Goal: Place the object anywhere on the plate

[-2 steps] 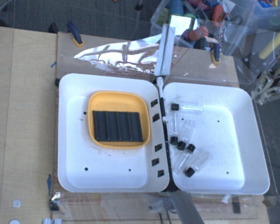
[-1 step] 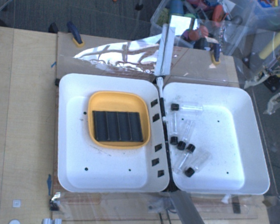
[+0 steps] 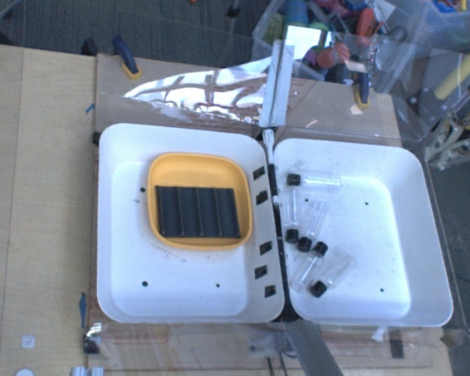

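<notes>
A yellow square plate lies in the left white bin, toward its upper middle. A black ribbed slab covers most of the plate's floor. In the right white bin, several clear plastic vials with black caps lie scattered near the left wall. One vial lies flat at the top of the group. A pair of caps sits in the middle, and one vial lies lowest.
Small black clips line the divider between the bins. Crumpled foil and an upright white card stand behind the bins. A clear box of toys and metal gear sit at the upper right.
</notes>
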`<state>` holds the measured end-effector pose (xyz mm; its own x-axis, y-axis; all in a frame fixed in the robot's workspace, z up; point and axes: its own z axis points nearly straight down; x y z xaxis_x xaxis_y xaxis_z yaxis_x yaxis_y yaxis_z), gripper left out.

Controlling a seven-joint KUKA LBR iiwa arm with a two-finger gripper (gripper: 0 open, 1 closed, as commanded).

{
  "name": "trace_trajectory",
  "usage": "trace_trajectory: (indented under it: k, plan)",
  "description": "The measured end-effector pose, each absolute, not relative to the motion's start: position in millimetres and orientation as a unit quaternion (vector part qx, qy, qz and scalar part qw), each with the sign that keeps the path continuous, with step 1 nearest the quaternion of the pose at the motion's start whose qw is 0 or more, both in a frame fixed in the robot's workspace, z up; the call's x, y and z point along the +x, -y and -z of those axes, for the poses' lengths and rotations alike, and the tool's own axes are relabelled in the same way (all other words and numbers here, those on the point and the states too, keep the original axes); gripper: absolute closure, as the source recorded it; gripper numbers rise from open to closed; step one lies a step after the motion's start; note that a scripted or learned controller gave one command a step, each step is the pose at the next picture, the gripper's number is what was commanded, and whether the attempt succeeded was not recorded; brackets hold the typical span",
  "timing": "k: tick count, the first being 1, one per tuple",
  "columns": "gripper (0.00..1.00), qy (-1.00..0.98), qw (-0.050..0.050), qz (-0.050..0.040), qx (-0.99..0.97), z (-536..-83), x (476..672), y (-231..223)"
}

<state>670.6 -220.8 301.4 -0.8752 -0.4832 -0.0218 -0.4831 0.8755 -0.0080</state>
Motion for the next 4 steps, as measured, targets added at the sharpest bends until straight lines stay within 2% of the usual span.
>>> trace_trajectory:
  k: [1,2,3,4]
  plan:
    - [0.00,-0.968,0.011,0.0010,-0.249,-301,670.4,221]
    - [1.00,-0.969,0.018,0.0016,-0.247,-314,672.1,221]
    - [1.00,-0.933,0.002,-0.0001,-0.359,-244,615.3,223]
    - [1.00,-0.906,0.004,0.0012,-0.424,-290,596.6,222]
